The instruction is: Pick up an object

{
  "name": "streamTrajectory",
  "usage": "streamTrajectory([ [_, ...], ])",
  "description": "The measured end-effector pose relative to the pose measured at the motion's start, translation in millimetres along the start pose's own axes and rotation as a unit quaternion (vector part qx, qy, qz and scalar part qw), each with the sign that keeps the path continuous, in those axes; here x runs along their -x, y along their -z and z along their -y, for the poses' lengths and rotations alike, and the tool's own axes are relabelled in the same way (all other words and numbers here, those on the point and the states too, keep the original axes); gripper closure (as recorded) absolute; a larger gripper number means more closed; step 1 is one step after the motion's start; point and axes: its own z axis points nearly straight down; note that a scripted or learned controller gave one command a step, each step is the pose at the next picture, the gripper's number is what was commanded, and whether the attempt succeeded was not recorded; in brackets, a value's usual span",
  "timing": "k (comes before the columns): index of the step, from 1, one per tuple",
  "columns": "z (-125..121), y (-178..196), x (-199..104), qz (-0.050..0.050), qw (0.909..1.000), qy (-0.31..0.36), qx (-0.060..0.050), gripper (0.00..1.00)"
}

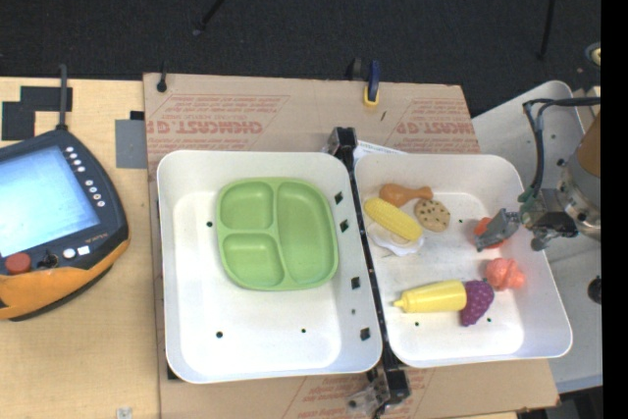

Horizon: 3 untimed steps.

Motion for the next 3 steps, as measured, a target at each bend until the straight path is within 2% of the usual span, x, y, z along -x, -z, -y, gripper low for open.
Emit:
streamTrajectory([
  [1, 8, -51, -9, -0.001, 1.0, 0.001, -0.002, 0.0],
  [3, -1, -145, -17, -0.001, 1.0, 0.002, 0.0, 0.0],
])
